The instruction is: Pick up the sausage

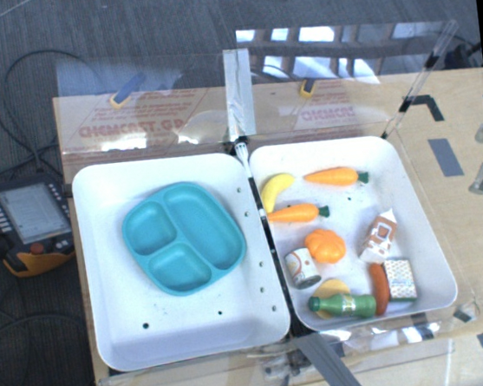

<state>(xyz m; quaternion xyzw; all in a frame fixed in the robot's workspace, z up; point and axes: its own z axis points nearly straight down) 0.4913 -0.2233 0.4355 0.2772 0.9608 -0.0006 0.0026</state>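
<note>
Dark grey carpet floor (116, 28) runs along the top and down the left, with thin black cables (16, 102) looping over it. A handheld control pendant (23, 225) with a grey screen and orange trim lies on the carpet at left. The pale wooden surface (466, 204) carries grey tape marks. Bright window reflections (319, 38) gleam on a clear panel at top.
</note>
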